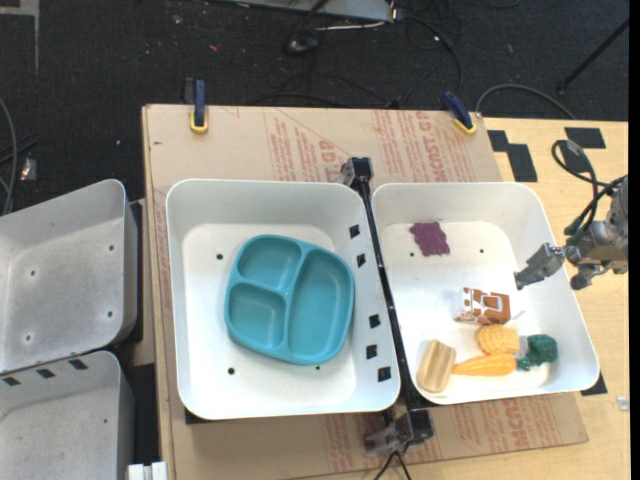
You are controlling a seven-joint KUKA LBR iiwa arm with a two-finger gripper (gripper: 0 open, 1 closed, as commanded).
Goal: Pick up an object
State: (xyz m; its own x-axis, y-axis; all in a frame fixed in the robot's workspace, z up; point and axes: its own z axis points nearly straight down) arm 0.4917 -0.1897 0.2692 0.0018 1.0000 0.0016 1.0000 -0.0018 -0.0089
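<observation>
The right bin (520, 203) holds several small items. A purple flat piece (428, 237) lies near its back. A brown and white toy (485, 306) sits toward the front, with an orange round piece (497, 340), a green piece (540, 349), an orange carrot shape (485, 366) and a beige cylinder (435, 365) along the front wall. My gripper (558, 271) hangs over the bin's right rim, right of the brown and white toy and apart from it. It is open, with nothing between its fingers (535, 266).
A teal divided plate (290, 298) lies in the left bin (200, 208). Both bins rest on a cardboard sheet (300, 138) held by clamps at the back. Spare white bins (60, 258) stand at the far left. Cables cross the dark floor behind.
</observation>
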